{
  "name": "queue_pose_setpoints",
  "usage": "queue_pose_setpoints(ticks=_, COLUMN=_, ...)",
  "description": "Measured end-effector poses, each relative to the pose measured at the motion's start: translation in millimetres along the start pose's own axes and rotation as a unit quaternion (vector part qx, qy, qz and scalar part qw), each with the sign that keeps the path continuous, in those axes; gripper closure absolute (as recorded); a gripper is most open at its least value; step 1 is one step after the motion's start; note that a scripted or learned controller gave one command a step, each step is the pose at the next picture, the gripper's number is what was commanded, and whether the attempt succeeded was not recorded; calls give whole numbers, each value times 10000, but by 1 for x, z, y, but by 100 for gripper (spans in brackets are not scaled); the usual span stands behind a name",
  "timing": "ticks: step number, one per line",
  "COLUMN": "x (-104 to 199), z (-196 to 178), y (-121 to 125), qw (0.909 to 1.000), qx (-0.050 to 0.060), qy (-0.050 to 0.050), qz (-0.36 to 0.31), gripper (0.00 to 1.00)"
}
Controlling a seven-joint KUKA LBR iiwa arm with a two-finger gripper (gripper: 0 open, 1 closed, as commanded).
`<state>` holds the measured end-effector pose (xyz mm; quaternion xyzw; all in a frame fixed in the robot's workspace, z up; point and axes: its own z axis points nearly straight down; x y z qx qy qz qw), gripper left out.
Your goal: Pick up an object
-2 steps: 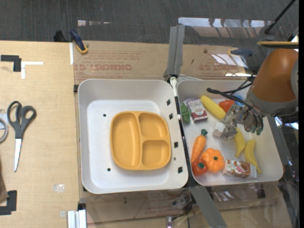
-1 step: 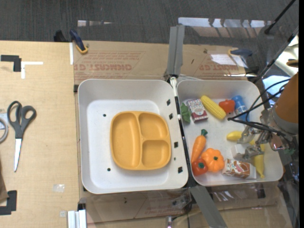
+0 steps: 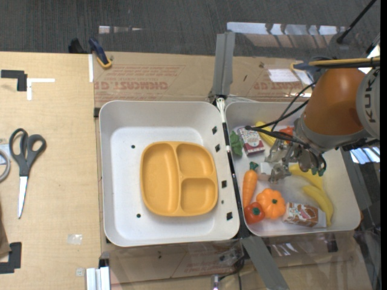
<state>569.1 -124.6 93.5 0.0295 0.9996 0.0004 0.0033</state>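
Hovering low over the right bin (image 3: 354, 219), the end effector (image 3: 279, 169) holds nothing that can be made out, its opening impossible to judge, with the carrot (image 3: 248, 186) at its eight o'clock and pumpkin (image 3: 271, 203) at six, so the pick seems undone.

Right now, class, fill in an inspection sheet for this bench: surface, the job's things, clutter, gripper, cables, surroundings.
Surface: wooden bench bearing a left bin and a right bin.
Job's things: carrot, small pumpkin, red pepper, bananas and two snack packets lie in the right bin; a yellow divided plate lies in the left bin.
Clutter: scissors on the bench, left of the bins.
Gripper: gripper low over the right bin; finger state unclear.
Cables: black cables run along the arm.
Surroundings: cardboard sheet behind the bins.
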Motion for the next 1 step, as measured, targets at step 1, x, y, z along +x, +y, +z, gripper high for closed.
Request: queue_pose_setpoints(ticks=1, x=-40, z=-210, y=-7, qw=10000, qx=5, qy=21, qz=-60, gripper=100)
